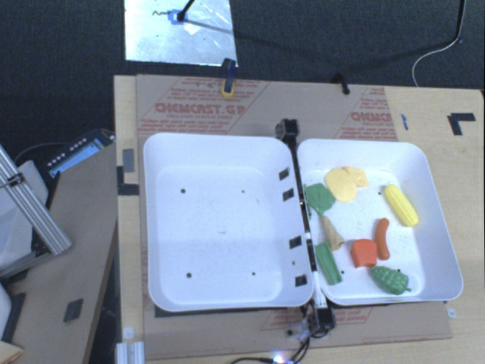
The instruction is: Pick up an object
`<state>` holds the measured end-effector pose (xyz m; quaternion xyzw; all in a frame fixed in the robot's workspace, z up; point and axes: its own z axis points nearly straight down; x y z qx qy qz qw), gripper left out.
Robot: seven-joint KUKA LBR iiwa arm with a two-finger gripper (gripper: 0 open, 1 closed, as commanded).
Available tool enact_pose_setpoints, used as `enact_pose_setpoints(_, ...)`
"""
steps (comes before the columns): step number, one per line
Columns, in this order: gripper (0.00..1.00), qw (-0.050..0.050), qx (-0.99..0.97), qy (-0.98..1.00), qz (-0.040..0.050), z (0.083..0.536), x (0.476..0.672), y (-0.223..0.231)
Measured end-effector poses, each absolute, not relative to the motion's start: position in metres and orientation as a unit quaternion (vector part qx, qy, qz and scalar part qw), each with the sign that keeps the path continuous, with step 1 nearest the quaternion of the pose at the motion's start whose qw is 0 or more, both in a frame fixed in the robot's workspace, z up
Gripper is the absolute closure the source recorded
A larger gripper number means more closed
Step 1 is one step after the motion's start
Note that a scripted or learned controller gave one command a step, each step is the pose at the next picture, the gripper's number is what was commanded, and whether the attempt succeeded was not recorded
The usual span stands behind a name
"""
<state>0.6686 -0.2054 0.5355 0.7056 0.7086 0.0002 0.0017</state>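
All the toy food lies in the right white plastic bin (pixel 445 237). Nearest are a bumpy green plastic piece (pixel 390 279) and a long green pod (pixel 328 262). Behind them sit an orange-red block (pixel 364 252) and a red sausage (pixel 383 237), then a yellow corn cob (pixel 400 205). Farthest is a pale yellow lump (pixel 345 182).

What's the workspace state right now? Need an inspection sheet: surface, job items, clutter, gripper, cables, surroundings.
Surface: bench with printed board, bearing left bin and right bin side by side.
Job's things: all in the right bin: yellow corn, pale yellow piece, green leaf-shaped piece, tan cone, green stick, orange block, orange-red sausage, knobbly green piece.
Clutter: yellow clip at the board's far edge.
Gripper: nothing seen.
Cables: white cable on the dark floor, top right; wires at the near edge between the bins.
Surroundings: shiny sheet beyond the bench; metal frame at left.
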Motion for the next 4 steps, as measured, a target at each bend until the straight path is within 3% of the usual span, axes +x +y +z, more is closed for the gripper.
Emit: enact_pose_setpoints(4, 1.0, 0.002, 0.705, 0.709, 0.0002, 0.5354, 0.6687, -0.2053)
